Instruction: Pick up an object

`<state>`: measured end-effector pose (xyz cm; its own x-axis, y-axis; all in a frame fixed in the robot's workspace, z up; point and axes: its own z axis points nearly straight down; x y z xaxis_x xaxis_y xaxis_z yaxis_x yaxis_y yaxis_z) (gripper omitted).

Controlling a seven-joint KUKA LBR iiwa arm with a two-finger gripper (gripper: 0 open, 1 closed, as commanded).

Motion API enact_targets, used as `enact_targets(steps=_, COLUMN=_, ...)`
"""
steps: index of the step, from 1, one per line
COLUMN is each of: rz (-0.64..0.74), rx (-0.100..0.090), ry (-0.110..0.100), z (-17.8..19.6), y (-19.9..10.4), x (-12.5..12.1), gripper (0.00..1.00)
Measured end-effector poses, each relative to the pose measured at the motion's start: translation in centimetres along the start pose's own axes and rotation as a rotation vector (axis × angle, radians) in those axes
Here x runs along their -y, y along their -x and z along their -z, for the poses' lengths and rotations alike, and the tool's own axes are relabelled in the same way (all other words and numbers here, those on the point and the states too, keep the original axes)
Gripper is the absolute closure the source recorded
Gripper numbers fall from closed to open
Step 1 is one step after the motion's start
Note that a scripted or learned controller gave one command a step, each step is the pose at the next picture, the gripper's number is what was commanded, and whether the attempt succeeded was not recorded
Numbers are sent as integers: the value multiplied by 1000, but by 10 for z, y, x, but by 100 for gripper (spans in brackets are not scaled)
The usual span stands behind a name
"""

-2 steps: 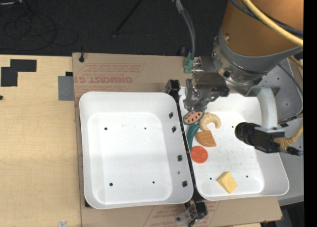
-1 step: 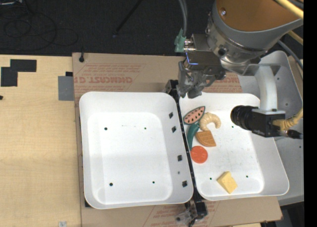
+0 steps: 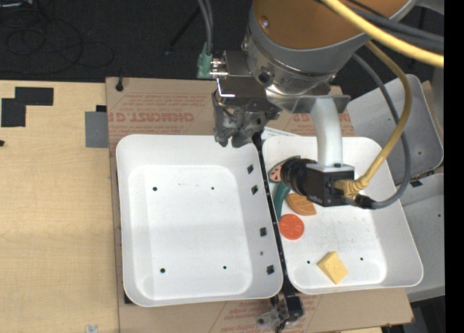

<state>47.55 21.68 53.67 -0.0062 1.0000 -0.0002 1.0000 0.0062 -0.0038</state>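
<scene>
Bins: two white bins on the desk [image 3: 51, 201], side by side — left bin [image 3: 138, 281] and right bin [image 3: 406, 270].

Loose objects, all in the right bin:
- one yellow block [image 3: 333, 267], near side;
- one red disc [image 3: 292, 227], close to the divider;
- one orange piece [image 3: 302, 204], partly under the black fitting; shape hard to tell;
- one dark green strip [image 3: 279, 195] along the left edge, partly hidden.

Count of clearly visible loose objects: four. More may be hidden under the arm.

Arms: one. Gripper [image 3: 235, 136]: one, at the far edge of the bins.

Cardboard sheet [image 3: 167, 110] under the bins: one.
</scene>
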Motion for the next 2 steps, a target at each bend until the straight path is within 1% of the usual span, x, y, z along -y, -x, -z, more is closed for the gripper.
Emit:
enact_targets(steps=1, rz=-4, rx=1, ry=1, z=0, y=-27, x=-22, gripper=100)
enact_targets(steps=2, rz=-4, rx=2, ry=-2, z=0, y=-22, x=-7, gripper=100)
